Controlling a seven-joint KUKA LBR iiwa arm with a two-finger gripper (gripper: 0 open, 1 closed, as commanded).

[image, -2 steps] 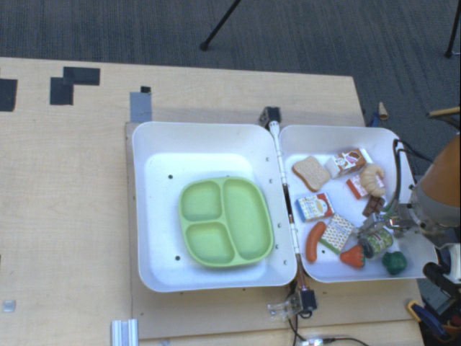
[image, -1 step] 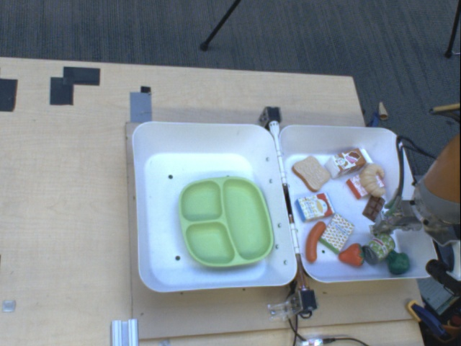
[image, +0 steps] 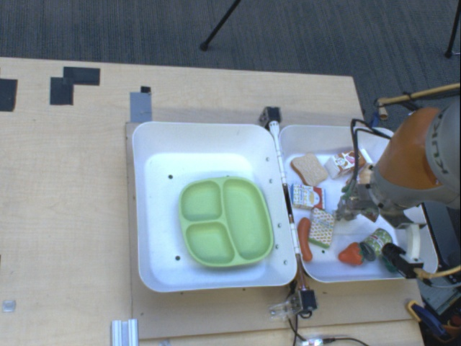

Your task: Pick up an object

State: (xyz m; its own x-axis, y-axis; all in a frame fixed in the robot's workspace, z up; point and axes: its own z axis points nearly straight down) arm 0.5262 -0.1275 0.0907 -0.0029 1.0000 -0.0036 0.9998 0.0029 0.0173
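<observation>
The right bin [image: 317, 271] holds several small things. A slice of toast [image: 310, 169] lies at its back left, with a small white and red packet [image: 341, 164] beside it. A colourful carton [image: 305, 195] sits below the toast, then a dotted pale packet [image: 323, 228] and a red sausage [image: 305, 238] along the left wall. A red strawberry-like piece [image: 351, 254] and a green can [image: 376, 243] lie near the front. My gripper [image: 353, 205] hangs over the bin's middle, just right of the dotted packet, and I see nothing held in it.
The left bin [image: 155, 193] holds a green divided plate [image: 225, 222] with three compartments. The arm's orange band [image: 405, 153] hangs over the right bin's far right side. A black clamp [image: 271, 114] sits at the back where the two bins meet.
</observation>
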